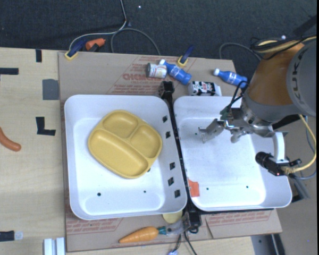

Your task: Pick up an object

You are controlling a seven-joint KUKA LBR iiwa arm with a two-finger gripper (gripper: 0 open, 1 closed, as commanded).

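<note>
Yellow plate (125, 143) in left bin (77, 158); gripper (223, 132) over right bin (228, 190).

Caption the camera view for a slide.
KUKA arm's gripper hovers over the right bin; a yellow divided plate lies in the left bin.

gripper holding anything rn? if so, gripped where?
Nothing held. The gripper is over the right bin, fingers spread with bare bin floor between them. The yellow plate lies in the left bin.

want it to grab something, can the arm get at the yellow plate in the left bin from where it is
Probably yes. The yellow plate lies uncovered in the left bin, nothing on top of it. The tool hangs over the right bin, and must cross the divider between them.
</note>
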